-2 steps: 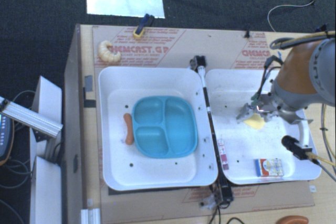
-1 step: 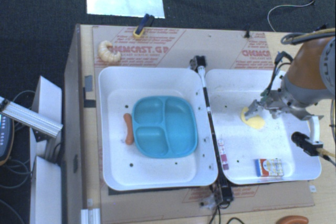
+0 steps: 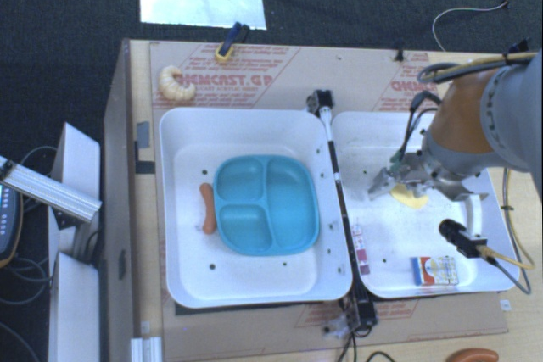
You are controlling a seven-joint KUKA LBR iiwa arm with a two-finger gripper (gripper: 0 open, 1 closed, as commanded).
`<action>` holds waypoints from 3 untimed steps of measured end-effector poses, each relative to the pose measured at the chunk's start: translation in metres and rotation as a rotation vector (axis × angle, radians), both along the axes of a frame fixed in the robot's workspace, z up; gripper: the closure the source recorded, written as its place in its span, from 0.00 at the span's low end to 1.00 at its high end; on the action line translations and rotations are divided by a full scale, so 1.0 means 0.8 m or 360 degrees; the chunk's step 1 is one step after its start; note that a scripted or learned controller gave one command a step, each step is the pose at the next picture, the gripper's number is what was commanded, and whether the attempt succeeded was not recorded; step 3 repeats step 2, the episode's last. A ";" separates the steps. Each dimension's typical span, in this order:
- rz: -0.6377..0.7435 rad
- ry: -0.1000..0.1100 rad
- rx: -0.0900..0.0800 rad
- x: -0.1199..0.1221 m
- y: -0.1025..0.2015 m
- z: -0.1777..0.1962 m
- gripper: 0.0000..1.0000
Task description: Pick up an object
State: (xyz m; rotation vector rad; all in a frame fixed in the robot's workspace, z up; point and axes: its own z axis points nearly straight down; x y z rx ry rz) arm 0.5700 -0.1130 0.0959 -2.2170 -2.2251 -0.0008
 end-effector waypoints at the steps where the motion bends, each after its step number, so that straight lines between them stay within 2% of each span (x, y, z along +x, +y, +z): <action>1: -0.0003 -0.0003 -0.0002 -0.005 -0.016 0.010 0.00; 2: -0.0004 -0.0004 -0.0003 -0.021 -0.040 0.034 0.00; 3: -0.0004 -0.0004 -0.0003 -0.021 -0.040 0.034 0.00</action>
